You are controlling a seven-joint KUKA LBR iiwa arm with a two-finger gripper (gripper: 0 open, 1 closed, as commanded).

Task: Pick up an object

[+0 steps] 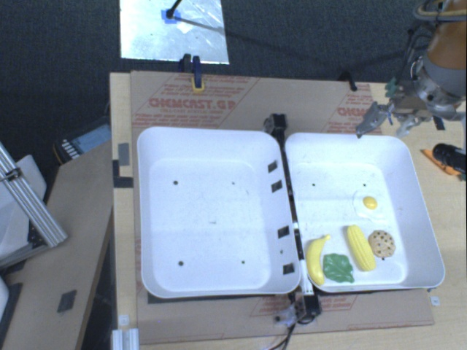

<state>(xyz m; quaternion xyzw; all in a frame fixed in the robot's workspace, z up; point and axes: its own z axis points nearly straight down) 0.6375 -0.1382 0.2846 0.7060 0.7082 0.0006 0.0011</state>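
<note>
Camera view, arm: the grey arm enters at the upper right, its orange band near the frame's edge; it hangs above the far right corner of the right bin, over the bench board
Gripper: the gripper points down and leftward; its two fingers stand spread apart with nothing between them; one fingertip lies just over the bin's far rim
Right bin: the right bin holds all the objects, grouped toward its near right part
Fried egg: a toy fried egg lies mid-right, white with a yellow yolk; apart from the others
Corn: a yellow corn cob lies lengthwise; a cookie sits just beside it on the right
Banana: a banana curves along the near left wall; a green leafy piece lies between it and the corn, touching or nearly so
Left bin: the left bin sits beside the right one, joined by black clips along the seam
Beyond: a shiny metal sheet lies on the dark floor behind the bench
</note>
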